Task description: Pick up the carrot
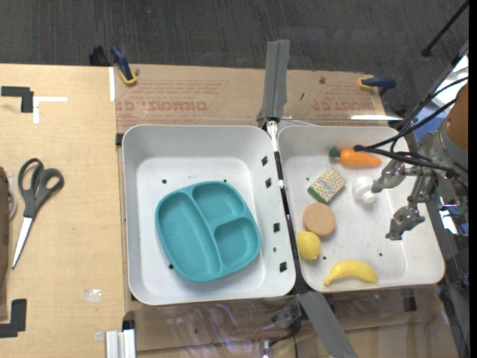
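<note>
I am watching the gripper [396,200] hanging over the right bin [417,274] at the frame's right, fingers spread apart and gripping nothing. The carrot [358,156] is lying near that bin's upper edge, above the gripper. I judge we are approaching; next calls for moving up-frame over it.

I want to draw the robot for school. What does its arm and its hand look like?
The gripper is shiny grey metal with two thin fingers. Black cables run across it towards the arm, whose rounded orange-brown part shows at the picture's right edge.
</note>
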